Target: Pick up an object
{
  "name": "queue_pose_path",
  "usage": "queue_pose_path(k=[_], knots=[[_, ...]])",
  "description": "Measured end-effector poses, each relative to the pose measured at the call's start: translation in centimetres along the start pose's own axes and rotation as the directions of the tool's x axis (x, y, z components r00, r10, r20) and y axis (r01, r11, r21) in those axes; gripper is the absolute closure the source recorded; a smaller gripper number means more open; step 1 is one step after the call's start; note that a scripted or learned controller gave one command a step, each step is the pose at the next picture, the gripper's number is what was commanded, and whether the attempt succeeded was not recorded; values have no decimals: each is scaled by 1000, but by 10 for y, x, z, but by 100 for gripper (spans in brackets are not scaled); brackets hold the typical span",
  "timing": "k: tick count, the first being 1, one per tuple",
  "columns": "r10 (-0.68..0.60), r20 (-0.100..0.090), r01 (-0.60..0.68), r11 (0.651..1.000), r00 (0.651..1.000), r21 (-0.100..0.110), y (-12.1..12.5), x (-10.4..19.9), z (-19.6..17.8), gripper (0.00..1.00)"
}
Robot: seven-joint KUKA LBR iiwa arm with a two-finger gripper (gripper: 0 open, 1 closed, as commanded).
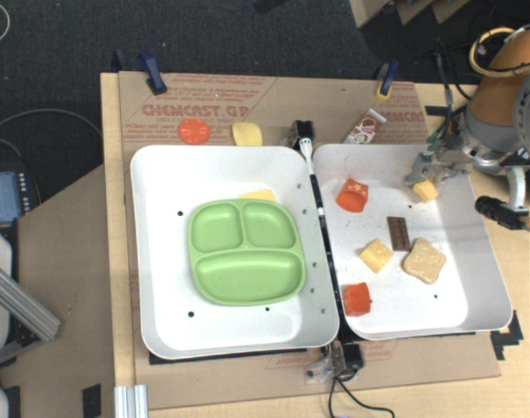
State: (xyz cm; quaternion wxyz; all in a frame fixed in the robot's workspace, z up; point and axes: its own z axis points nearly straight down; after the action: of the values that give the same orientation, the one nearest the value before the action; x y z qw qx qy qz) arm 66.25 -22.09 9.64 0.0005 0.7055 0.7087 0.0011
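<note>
The gripper (427, 176) is pinching a small yellow block (426, 190) at 1 o'clock in the right bin (482, 259), where bread (424, 261) and cheese (376, 254) are also lying. The left bin (156, 233) is holding a green tray (245, 252).

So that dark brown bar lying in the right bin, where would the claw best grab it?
Probably across its narrow width, near the middle, coming straight down from above. The brown bar lies flat with its long axis running roughly up and down the picture, so fingers would close on its two long edges. The yellow cube and tan bread piece sit close by its lower end, so staying mid-bar looks safer.
</note>
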Motion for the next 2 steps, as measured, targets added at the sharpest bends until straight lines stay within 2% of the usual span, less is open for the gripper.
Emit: queue_pose_path(k=[1, 2], knots=[[-1, -2, 1, 1000, 1000, 2, -4, 61, -41, 100], [5, -1, -5, 1000, 1000, 3, -60, 88, -93, 100]])
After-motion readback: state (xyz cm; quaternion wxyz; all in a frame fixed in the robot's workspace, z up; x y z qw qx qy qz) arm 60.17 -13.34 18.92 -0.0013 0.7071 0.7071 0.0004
